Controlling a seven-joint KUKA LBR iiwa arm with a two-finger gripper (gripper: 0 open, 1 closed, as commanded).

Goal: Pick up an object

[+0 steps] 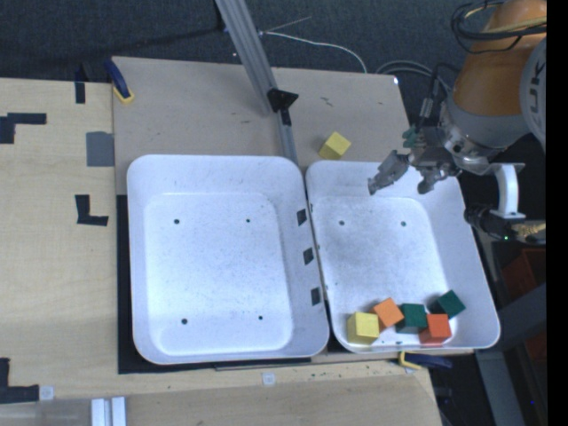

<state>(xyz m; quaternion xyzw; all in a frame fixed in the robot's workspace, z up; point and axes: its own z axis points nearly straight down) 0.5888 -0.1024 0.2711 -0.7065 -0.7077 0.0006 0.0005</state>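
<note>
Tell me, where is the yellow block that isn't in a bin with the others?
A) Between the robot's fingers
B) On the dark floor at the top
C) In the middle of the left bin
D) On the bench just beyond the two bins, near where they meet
D: the lone yellow block lies on the bench just past the far rims, near the gap between the bins, apart from the gripper hanging over the right bin.

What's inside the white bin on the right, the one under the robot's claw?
The right bin holds five blocks bunched in its near corner: yellow block, orange block, two green blocks, and a red block. The gripper hangs over the far rim, hiding a bit of it.
</note>
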